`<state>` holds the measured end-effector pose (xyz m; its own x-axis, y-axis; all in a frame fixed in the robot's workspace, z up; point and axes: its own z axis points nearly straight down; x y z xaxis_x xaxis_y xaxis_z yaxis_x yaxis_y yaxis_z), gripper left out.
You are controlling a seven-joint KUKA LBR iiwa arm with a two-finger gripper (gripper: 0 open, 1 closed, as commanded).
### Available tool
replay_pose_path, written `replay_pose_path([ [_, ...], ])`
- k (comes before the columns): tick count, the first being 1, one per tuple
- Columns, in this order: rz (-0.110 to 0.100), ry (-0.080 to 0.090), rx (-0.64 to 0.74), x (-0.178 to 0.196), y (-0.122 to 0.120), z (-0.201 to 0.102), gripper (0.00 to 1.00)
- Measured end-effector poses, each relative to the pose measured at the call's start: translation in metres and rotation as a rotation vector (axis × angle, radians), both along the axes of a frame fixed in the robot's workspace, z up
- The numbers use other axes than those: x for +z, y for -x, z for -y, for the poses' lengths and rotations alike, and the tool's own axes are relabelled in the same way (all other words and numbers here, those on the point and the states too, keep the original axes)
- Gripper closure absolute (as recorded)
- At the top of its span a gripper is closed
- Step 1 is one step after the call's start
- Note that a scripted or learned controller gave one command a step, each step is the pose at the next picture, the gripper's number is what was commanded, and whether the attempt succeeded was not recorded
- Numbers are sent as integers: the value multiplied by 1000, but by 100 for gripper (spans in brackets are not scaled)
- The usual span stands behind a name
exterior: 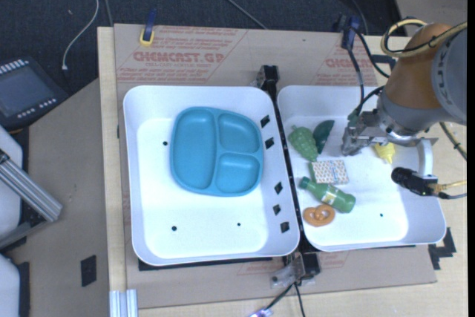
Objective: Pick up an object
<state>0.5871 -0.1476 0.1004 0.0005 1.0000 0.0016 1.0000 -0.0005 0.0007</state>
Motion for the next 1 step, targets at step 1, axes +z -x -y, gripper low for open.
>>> replay_pose_path([
  [1, 5, 3, 2, 64, -3, -2, 100],
])
